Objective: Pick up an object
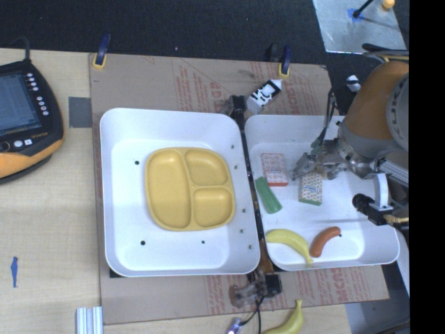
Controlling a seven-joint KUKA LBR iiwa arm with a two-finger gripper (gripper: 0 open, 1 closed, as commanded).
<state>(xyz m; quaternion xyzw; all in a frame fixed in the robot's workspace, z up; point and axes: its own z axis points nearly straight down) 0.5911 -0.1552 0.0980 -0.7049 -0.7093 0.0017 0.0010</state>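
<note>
Packet (311, 188), patterned, lies in the right bin (361, 255) just below the tool (311, 166), whose fingers hang spread above it, gripping nothing.

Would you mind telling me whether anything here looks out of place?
One banana lies off the bins, on the bench at the bottom edge near a cable, while a second banana sits inside the right bin.

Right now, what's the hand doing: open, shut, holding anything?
Hand: over the right bin, just above the patterned packet; grip state cannot be told.
</note>
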